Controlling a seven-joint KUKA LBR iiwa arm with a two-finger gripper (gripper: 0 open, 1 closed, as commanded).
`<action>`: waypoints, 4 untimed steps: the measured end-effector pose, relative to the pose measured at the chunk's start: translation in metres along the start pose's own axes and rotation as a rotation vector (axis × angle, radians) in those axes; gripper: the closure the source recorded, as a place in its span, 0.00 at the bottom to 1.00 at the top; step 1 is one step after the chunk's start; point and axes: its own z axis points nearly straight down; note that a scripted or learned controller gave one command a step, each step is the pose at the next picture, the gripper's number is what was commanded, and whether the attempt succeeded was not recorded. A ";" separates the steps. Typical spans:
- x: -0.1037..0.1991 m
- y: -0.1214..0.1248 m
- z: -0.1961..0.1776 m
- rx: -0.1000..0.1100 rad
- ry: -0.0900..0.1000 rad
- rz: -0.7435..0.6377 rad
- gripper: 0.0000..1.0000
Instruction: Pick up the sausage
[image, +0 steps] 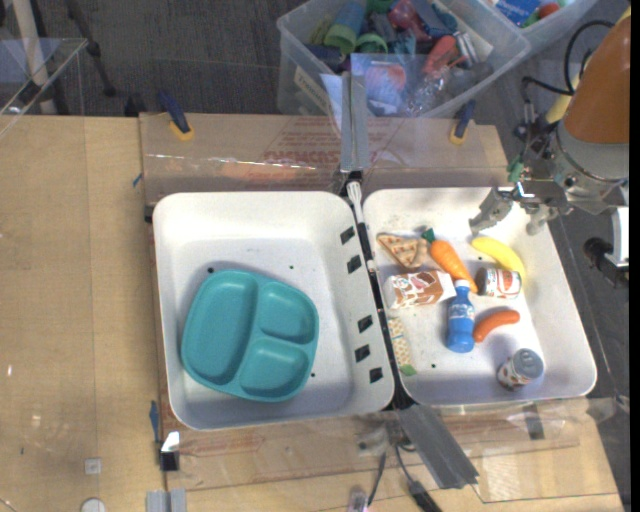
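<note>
orange-red curved sausage (496, 322) well below the two-finger metal gripper (515, 212) | long axis left-right, right end tilted up | fingers spread, nothing between

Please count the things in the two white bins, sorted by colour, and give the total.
Teal: 1, plate
Orange: 2, carrot, sausage
Yellow: 1, banana
Blue: 1, bottle
Brown: 3, sandwich, packet, cracker
Cans: 2
Total: 10
</note>
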 end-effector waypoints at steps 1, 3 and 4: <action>-0.040 -0.035 0.119 0.000 0.000 0.138 0.00; -0.046 -0.091 0.134 -0.016 -0.005 0.228 1.00; 0.044 -0.033 0.049 -0.002 0.000 0.240 1.00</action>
